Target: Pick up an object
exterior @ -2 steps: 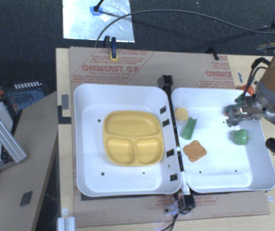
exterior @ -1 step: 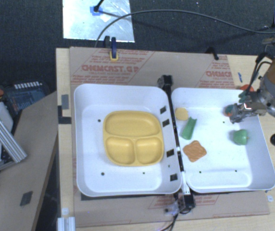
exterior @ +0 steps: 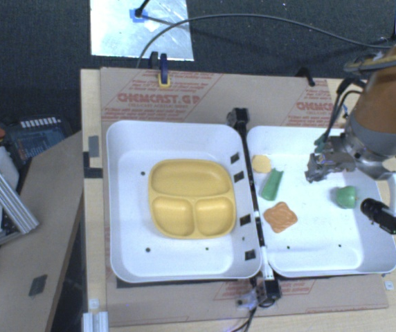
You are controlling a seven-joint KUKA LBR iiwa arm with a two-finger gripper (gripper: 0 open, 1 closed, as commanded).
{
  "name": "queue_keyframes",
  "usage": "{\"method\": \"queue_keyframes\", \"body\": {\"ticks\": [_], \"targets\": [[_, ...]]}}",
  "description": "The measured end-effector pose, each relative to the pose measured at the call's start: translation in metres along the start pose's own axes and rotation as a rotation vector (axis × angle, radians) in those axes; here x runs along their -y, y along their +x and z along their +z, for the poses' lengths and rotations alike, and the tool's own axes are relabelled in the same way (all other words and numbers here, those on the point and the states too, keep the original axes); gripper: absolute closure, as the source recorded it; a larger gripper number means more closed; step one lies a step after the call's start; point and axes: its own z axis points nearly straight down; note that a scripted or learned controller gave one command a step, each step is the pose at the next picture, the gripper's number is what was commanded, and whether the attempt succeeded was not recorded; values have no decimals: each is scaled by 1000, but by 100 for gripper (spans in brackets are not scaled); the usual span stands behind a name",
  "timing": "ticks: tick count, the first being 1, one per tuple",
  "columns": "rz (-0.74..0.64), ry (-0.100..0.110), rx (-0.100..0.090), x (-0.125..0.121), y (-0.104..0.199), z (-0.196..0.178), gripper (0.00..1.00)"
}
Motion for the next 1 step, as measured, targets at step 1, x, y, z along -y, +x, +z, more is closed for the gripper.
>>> {"method": "queue_keyframes", "body": {"ticks": [1], "targets": [[0, 0, 0, -5, 48, 10, 100]]}}
